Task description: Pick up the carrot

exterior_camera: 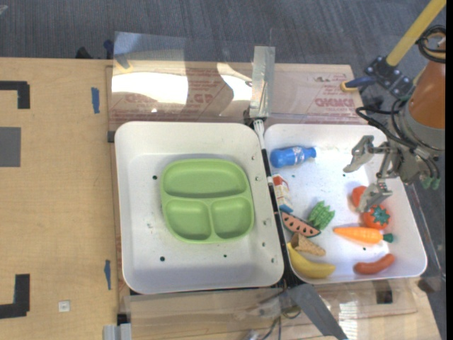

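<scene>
The carrot [359,234], orange with a green tip pointing right, lies flat in the right bin [333,172] near its front right. My gripper [357,188] hovers just behind the carrot, over a red tomato [357,195]. It stands open, one finger toward the bin's back and one toward the front. Nothing is between the fingers, and they are apart from the carrot.
Around the carrot lie a red fruit with green leaves [376,217], a red sausage [374,264], a banana [311,264], a watermelon slice [297,225], a green leafy toy [322,214] and a blue bottle [291,155]. A green divided plate [207,198] sits in the left bin [134,190].
</scene>
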Available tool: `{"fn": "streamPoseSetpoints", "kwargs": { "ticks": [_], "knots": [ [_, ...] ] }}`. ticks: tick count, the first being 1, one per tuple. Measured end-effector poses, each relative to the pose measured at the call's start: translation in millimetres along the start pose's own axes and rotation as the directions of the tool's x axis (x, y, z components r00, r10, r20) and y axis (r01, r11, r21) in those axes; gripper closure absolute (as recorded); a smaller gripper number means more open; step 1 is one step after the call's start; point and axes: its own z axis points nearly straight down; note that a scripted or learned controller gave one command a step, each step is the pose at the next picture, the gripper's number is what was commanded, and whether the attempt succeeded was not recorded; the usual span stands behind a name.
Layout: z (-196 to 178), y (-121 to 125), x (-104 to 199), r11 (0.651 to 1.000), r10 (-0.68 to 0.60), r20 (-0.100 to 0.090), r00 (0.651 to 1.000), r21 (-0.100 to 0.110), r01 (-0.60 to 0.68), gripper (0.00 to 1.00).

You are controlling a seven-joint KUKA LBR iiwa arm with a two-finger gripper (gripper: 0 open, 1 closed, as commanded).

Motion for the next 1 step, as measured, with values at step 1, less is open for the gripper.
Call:
{"fn": "streamPoseSetpoints", "kwargs": {
  "ticks": [1],
  "knots": [
    [133.1,-22.7,27.4,0.997,0.077,0.006,0.997,0.001,-0.077,0.00]
  ]
}}
